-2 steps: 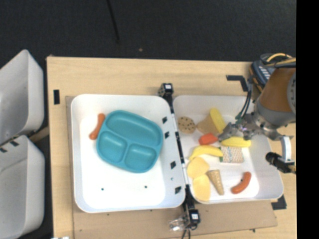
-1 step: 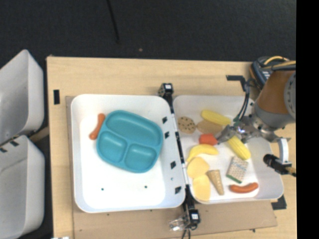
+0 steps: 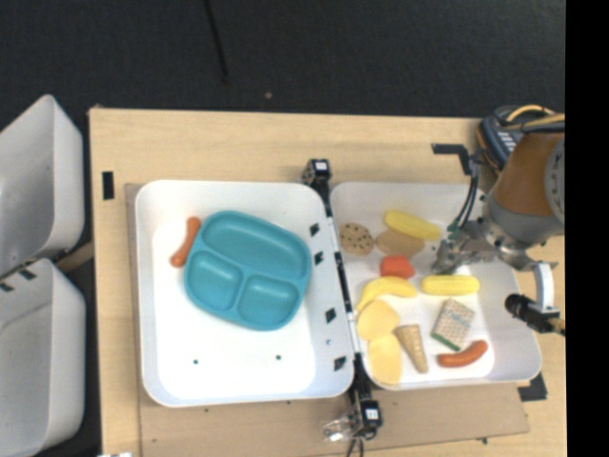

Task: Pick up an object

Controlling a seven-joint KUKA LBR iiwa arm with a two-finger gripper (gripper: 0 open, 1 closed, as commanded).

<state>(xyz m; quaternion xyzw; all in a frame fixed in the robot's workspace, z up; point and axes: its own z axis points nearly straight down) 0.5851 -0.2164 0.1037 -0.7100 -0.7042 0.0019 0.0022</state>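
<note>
**Toy Food in Two White Bins**

A light wooden bench [image 3: 285,146] sits on a dark floor [image 3: 285,36]. Two white, padded-looking shapes [image 3: 33,246] stand at 9 o'clock, off the bench.

The left bin [image 3: 166,369] holds a blue plate [image 3: 247,269] with three parts. An orange carrot [image 3: 185,242] lies just beside the plate, at its 9 o'clock.

The right bin [image 3: 509,355] is full of toy food. A cookie [image 3: 356,238] is at 11 o'clock in it. A yellow corn [image 3: 411,225] is at 12 o'clock. A yellow banana [image 3: 450,285] lies in the middle. An ice cream cone [image 3: 412,346], a cracker box [image 3: 454,322] and a red sausage [image 3: 462,353] lie near 6 o'clock.

The grey arm comes in from 3 o'clock. Its gripper [image 3: 455,253] hangs low, just above the banana. I cannot tell if the fingers are apart or together.
</note>
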